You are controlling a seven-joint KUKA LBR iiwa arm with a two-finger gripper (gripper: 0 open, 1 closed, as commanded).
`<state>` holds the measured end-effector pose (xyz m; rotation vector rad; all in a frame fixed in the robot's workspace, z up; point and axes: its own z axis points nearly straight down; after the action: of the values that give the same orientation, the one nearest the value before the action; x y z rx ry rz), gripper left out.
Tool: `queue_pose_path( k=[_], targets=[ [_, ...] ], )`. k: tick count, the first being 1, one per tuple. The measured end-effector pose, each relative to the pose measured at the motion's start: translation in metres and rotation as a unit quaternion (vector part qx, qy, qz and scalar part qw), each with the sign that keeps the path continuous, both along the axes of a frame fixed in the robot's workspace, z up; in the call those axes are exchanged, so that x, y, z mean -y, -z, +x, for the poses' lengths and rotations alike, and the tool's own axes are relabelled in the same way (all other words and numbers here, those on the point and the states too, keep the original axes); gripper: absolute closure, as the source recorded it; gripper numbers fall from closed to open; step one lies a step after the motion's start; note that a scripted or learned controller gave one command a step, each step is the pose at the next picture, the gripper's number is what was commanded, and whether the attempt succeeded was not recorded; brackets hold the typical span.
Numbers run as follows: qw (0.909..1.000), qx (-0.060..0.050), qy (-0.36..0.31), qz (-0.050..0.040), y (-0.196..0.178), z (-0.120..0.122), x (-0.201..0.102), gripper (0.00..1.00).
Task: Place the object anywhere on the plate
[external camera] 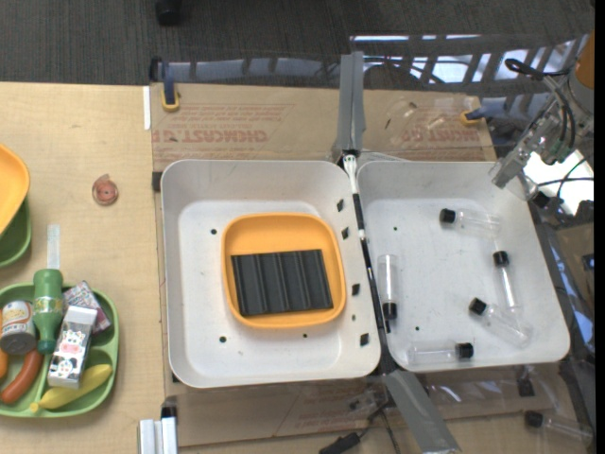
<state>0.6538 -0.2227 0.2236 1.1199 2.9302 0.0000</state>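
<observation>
An orange plate [281, 229] lies in the middle of the left bin [189, 282], with a black ridged mat [284, 283] covering its centre. Several clear tubes with black caps lie scattered in the right bin [416, 253]: one near the back [470, 220], one at the right [507, 280], one beside the divider [387, 282], and others toward the front [435, 355]. My gripper [518, 164] hangs above the right bin's far right corner, away from the tubes, amid cables and glare.
A cardboard sheet [236, 126] lies behind the bins. On the wooden table to the left sit a green tray of toy food [57, 348], an orange bowl [9, 192] and a small pink piece [105, 190].
</observation>
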Motion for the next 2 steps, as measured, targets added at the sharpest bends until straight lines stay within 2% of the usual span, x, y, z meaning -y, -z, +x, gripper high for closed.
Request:
queue_pose_path(
  k=[1, 2],
  targets=[
    [0.999, 0.0, -0.044, -0.0001, -0.143, 0.001, 0.0, 1.0],
    [0.9858, -0.002, -0.168, 0.0008, -0.018, -0.137, -0.013, 1.0]
  ],
)
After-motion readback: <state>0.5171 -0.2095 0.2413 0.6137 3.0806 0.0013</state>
